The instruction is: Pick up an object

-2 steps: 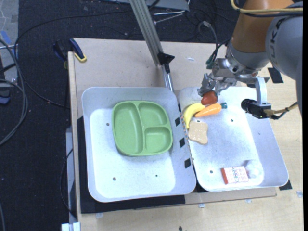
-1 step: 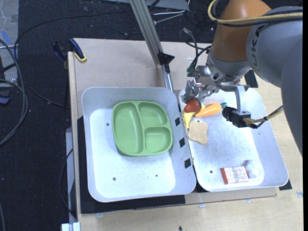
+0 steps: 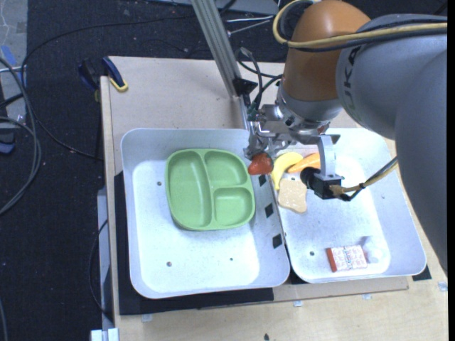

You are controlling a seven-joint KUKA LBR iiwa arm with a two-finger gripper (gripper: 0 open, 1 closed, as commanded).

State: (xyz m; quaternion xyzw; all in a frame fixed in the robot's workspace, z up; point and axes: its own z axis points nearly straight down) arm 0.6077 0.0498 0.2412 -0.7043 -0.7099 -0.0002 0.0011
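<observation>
Hovering my gripper [image 3: 264, 153] by the green tray [image 3: 210, 188], over a red piece [image 3: 260, 165] (grip unclear), for picking.

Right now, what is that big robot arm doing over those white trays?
The robot arm's hand is down at the edge where the two white bins meet, right by a small red toy. A banana and a tan slice, maybe bread, lie beside it in the right bin. A small red-and-white box sits nearer the front. The left bin holds a green divided plate. Whether the hand has grabbed anything is unclear.
</observation>
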